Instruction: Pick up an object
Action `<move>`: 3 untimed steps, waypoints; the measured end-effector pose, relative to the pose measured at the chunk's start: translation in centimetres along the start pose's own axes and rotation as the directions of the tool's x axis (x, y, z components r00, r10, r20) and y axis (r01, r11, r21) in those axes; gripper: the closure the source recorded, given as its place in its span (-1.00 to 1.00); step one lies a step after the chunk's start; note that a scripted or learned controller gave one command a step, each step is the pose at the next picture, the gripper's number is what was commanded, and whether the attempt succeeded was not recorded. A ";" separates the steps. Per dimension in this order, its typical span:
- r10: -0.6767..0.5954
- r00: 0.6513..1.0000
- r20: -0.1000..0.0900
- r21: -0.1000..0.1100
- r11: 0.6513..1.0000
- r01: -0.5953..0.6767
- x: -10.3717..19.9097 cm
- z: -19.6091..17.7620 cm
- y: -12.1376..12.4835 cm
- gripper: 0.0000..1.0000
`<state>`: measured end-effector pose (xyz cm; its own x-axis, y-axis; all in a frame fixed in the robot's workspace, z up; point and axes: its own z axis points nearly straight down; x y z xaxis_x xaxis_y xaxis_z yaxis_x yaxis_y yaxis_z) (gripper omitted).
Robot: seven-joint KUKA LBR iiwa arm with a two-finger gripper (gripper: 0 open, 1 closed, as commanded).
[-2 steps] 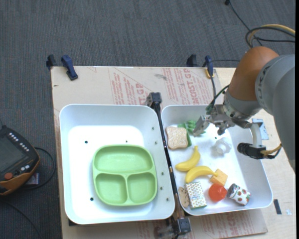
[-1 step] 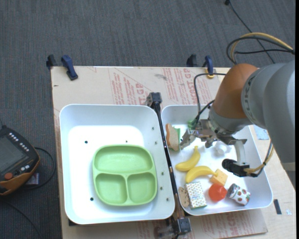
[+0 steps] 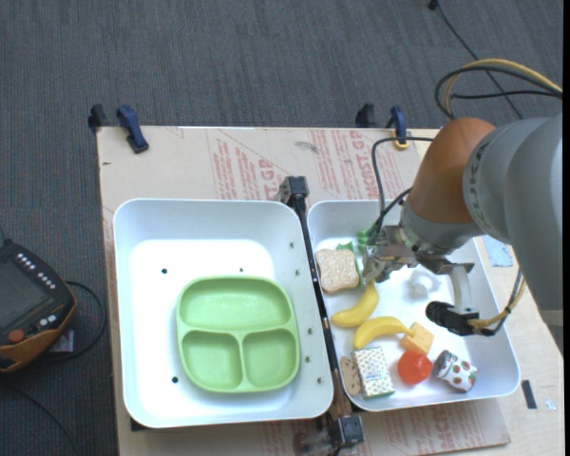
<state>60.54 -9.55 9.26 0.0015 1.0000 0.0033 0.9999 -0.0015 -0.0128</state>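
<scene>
1. Two shallow white bins are seen side by side on the worktop, which fills the middle of the frame.
2. The left bin is occupied by a green divided plate, set in its lower middle.
3. The right bin is filled with toy food: a slice of bread at its upper left, two bananas just below it, a cheese wedge, a red tomato, a printed carton, a cookie and a strawberry-patterned piece along the lower edge.
4. The arm is seen entering from the right of the frame, its orange band above the right bin.
5. The tool is positioned low over the upper part of the right bin, just right of the bread, beside a green leafy item.
6. Whether the tool is spread or pressed together cannot be told, and nothing is visibly pinched by it.
7. A small white object is seen just right of the tool.
8. A handheld controller is seen on the floor at the left edge.
</scene>
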 end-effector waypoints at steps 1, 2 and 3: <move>0.007 1.000 0.020 -0.004 1.000 -0.007 -1.1 -0.2 -0.1 -1.00; 0.006 1.000 0.006 0.004 1.000 -0.006 -0.5 -0.9 -0.1 1.00; 0.011 1.000 0.018 -0.002 1.000 -0.011 -1.2 -1.1 -0.1 -1.00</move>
<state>60.49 -10.76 10.36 0.0119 0.9998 -0.0150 0.9999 -0.0121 -0.0109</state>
